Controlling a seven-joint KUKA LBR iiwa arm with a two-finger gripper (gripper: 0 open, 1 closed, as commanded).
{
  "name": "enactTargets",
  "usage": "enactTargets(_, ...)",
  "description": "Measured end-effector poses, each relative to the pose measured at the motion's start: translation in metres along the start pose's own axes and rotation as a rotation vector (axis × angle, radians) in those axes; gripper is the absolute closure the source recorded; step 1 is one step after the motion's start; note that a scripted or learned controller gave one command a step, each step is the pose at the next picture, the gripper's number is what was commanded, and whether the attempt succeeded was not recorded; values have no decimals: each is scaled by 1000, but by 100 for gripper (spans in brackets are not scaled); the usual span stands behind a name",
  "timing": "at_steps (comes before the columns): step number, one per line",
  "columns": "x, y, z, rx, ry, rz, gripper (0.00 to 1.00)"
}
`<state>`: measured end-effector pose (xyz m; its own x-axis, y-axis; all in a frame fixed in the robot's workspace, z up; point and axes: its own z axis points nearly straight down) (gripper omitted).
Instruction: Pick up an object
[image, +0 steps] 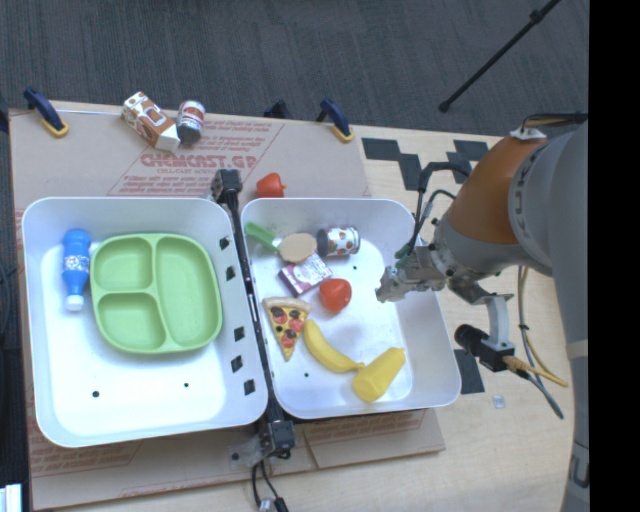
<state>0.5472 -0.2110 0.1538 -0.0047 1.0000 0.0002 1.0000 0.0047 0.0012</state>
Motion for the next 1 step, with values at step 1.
enactTargets(1, 0, -1, 1, 2, 1, 0, 0)
